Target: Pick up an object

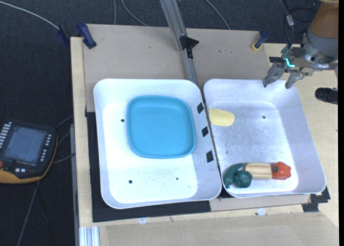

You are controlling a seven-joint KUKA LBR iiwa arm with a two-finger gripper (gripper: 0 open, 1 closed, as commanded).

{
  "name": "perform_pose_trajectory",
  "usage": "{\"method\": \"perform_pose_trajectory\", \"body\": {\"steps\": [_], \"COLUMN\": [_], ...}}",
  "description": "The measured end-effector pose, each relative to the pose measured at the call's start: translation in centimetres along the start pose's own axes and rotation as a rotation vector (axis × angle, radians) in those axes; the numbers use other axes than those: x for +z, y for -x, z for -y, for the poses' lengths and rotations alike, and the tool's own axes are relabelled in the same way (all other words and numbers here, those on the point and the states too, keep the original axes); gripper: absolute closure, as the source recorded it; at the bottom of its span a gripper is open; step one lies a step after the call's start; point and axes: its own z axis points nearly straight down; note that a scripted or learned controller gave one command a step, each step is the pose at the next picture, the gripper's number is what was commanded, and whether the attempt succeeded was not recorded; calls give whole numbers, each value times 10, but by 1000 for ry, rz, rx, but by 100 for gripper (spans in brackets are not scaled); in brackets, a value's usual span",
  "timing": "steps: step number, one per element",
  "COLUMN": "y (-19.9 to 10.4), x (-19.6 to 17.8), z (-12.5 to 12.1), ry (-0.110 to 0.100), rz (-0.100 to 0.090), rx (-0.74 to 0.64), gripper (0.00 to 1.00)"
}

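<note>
Two white bins point(107, 132), blue plate point(161, 127) left, yellow piece point(221, 117), toy vegetables point(258, 173) right

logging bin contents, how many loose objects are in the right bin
4: a yellow piece near the left wall; a green item, a tan roll and a red item along the near wall. None seem hidden.

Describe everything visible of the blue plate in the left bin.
The blue plate is a square, rounded-cornered dish in plain light blue, probably plastic, with a raised rim and shallow flat centre. It lies flat and upright in the left bin, toward the bin's back and middle. It rests on the bin floor alone, with nothing on it.
</note>
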Motion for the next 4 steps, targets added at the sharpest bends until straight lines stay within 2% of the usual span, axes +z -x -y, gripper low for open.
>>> {"method": "perform_pose_trajectory", "body": {"steps": [1, 3, 4], "y": [0, -11, -11], "x": [0, 93, 105], "z": [0, 15, 15], "ry": [0, -5, -1], "rz": [0, -1, 0], "rx": [0, 0, 0], "gripper": [0, 0, 0]}}
